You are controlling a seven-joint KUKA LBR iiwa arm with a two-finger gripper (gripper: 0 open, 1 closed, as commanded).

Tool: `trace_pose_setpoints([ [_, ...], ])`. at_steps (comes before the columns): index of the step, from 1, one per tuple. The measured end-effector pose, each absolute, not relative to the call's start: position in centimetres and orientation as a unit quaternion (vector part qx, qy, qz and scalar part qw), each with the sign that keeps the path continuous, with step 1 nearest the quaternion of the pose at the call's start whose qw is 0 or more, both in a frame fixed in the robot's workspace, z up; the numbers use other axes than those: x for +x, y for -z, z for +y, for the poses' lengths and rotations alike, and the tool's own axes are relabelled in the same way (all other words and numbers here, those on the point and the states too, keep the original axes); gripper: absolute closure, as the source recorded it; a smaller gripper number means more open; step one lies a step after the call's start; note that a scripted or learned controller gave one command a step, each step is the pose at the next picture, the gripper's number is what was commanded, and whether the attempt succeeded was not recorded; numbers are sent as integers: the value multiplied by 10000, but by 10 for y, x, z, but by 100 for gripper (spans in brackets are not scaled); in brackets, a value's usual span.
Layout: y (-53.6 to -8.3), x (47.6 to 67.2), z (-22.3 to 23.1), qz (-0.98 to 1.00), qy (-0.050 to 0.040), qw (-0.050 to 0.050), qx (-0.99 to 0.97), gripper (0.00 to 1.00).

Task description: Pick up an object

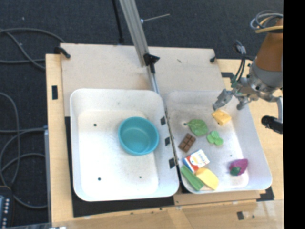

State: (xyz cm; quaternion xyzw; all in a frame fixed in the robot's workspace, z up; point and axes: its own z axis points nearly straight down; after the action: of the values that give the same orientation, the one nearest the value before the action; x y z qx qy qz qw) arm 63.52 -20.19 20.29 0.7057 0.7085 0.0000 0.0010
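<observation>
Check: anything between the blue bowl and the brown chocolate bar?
In the camera view, the round blue bowl sits in the left bin, the brown chocolate bar in the right; between them lie bare white floor and the bins' adjoining rims.

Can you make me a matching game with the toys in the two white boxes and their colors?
Things:
1. bowl
2. chocolate bar
3. leaf
4. grapes

Colors:
A. purple
B. green
C. blue
D. brown

Pairs: 1-C, 2-D, 3-B, 4-A
</observation>
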Motion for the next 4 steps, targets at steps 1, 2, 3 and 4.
trace_pose_setpoints([
  [1,-203,635,-202,7087,7,13,7055,0],
  [2,-143,636,-196,7089,22,-6,7053,0],
  [3,-104,639,-198,7086,-12,63,7056,0],
  [4,-119,641,-199,7095,-27,93,7047,100],
])
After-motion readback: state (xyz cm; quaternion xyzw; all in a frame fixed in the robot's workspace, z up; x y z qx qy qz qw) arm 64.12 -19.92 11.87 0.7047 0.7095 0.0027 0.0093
